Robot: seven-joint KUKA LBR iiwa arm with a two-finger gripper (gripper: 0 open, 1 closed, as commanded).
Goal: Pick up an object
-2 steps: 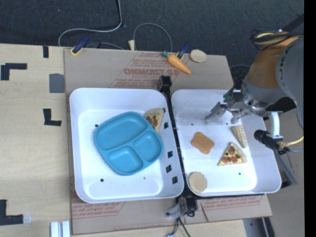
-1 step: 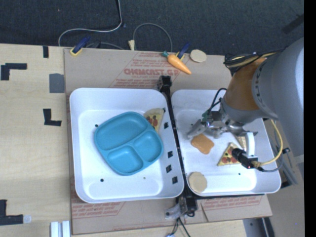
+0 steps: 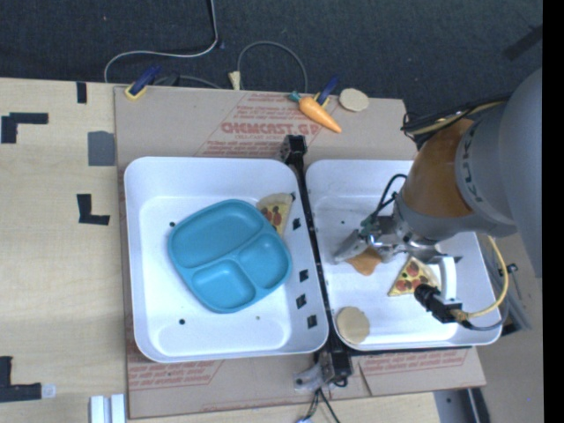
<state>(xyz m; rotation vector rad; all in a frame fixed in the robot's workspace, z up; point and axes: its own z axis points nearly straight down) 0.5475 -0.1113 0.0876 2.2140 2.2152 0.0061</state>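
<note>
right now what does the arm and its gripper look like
The arm is thick, rounded and grey, with an orange band above the wrist. The gripper is small, metallic grey, with thin black cables looping above it and a yellow cable trailing beside.

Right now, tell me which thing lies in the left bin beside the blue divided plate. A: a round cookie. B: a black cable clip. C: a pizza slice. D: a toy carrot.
C: a pizza slice lies at the upper right edge of the blue divided plate inside the left bin, while the carrot sits on the cardboard beyond the bins.
</note>
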